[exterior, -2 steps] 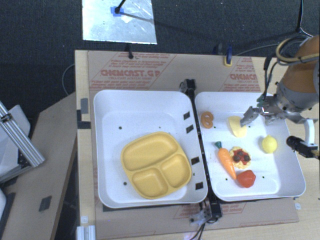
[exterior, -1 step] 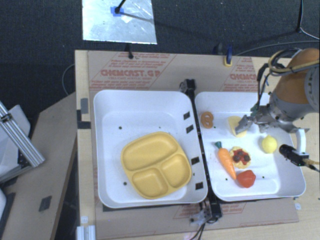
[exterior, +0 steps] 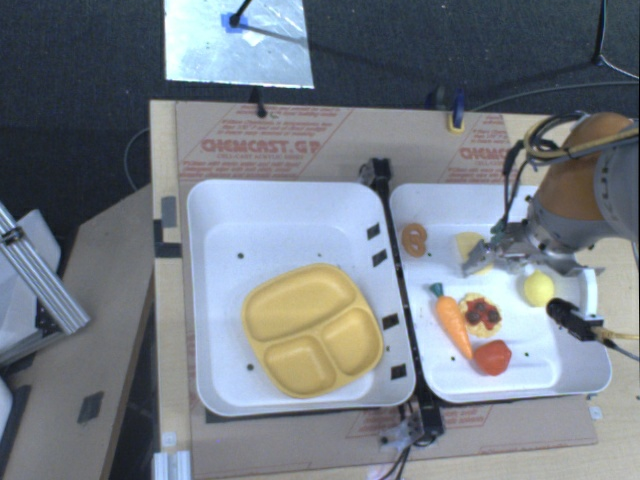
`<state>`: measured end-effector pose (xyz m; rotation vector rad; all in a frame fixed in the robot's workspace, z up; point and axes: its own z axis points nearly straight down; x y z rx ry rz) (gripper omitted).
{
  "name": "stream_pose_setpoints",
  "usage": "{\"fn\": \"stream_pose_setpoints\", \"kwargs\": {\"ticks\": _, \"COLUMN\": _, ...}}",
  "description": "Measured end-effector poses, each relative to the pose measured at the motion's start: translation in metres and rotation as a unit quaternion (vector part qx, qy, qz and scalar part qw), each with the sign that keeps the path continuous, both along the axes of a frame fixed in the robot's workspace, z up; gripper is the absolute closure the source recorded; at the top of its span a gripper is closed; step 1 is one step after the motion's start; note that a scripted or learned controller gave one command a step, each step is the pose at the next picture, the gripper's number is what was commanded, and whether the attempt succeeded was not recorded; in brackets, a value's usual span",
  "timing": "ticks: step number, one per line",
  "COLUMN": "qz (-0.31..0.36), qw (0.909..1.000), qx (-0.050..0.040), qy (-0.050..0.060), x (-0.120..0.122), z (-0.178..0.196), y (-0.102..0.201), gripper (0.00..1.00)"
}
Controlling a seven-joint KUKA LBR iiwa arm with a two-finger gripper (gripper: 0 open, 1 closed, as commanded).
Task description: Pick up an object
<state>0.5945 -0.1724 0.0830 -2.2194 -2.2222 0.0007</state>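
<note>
The pincer (exterior: 482, 258) is seen low in the right bin (exterior: 575, 373), at the end of the grey arm (exterior: 575, 203) reaching in from the right. Its grey fingers are pointed left and down toward the bin floor; whether they are spread or closed cannot be told, and nothing is seen held between them.

Just left of the tip, and partly touching it, a pale yellow wedge (exterior: 465, 242) like a piece of cheese is lying; it is judged the likeliest target, since it is the closest thing to the pincer. Further left, near the bin's dividing wall, a small pretzel (exterior: 413, 236) is resting. To the near right of the pincer, beside the wrist, a yellow ball (exterior: 538, 288) like a lemon is placed. Nearer still, a carrot (exterior: 454, 325) is laid slantwise, with a small pizza slice (exterior: 481, 314) just beside it and a red tomato (exterior: 491, 357) at its near end.

The toys are scattered loosely, presumably so that any one may be grasped.

In the left bin (exterior: 215, 268), well apart from the pincer, a yellow divided tray (exterior: 312, 328) is set. Both bins are carried on a tabletop (exterior: 300, 138) covered with a printed board.
</note>
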Motion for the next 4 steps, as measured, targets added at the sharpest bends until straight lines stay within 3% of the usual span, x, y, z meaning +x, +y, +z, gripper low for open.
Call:
{"fn": "stream_pose_setpoints", "kwargs": {"ticks": 1, "qz": 0.0, "qw": 1.0, "qx": -0.0007, "qy": -0.003, "x": 0.001, "z": 0.013, "y": 0.0, "gripper": 1.0}}
{"fn": "stream_pose_setpoints", "kwargs": {"ticks": 4, "qz": 0.002, "qw": 1.0, "qx": -0.001, "qy": -0.003, "x": 0.002, "z": 0.155, "y": -0.009, "gripper": 1.0}}
